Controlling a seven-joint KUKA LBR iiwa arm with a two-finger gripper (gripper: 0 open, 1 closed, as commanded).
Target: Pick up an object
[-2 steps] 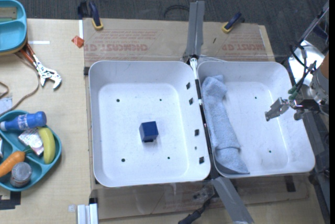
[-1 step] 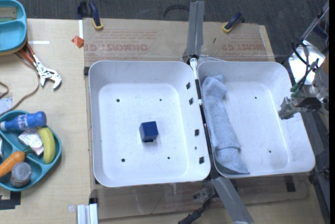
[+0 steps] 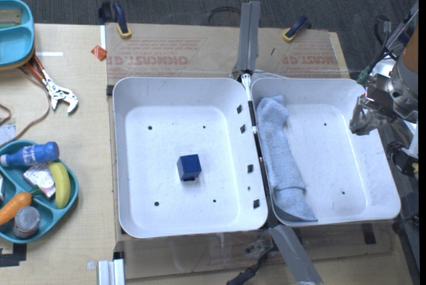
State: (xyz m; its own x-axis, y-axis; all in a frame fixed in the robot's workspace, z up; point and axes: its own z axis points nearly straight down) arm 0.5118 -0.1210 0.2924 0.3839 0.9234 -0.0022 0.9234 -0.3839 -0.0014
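Cardboard (image 3: pixel 200 50) printed "CHEMCAST"; hand (image 3: pixel 363 118) over right bin (image 3: pixel 373 210), grip state indiscernible.

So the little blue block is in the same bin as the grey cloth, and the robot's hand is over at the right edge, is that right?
Not quite. The camera view shows the blue block alone in the left bin, while the grey cloth lies in the right bin. The gripper is indeed at the right edge.
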